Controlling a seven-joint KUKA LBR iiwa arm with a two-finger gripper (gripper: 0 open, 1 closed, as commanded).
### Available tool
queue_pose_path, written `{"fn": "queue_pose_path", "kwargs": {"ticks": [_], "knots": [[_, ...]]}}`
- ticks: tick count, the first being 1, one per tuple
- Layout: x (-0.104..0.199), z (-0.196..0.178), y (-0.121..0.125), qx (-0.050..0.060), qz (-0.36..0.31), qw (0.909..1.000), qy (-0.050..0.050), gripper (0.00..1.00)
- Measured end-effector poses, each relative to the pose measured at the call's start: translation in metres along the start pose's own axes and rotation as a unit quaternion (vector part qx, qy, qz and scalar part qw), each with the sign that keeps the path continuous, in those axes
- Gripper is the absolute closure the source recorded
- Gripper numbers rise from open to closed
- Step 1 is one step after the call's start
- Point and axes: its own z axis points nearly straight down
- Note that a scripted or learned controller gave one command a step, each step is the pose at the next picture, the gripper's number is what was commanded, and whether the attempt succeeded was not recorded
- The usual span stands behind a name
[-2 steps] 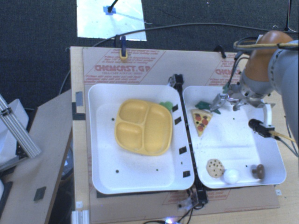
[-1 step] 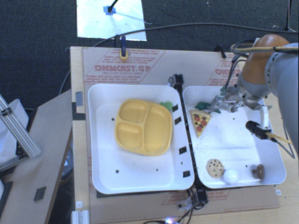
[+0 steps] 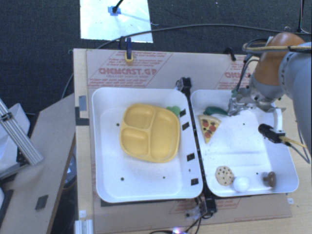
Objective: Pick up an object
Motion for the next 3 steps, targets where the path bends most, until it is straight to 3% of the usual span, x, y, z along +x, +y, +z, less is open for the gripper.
{"fn": "queue_pose_path", "kwargs": {"ticks": [1, 3], "knots": [[0.004, -0.061, -0.005, 0.000, 0.001, 1.0000, 0.000, 1.00], [0.013, -0.177, 0.009, -0.001, 0.001, 1.0000, 0.000, 1.00]]}}
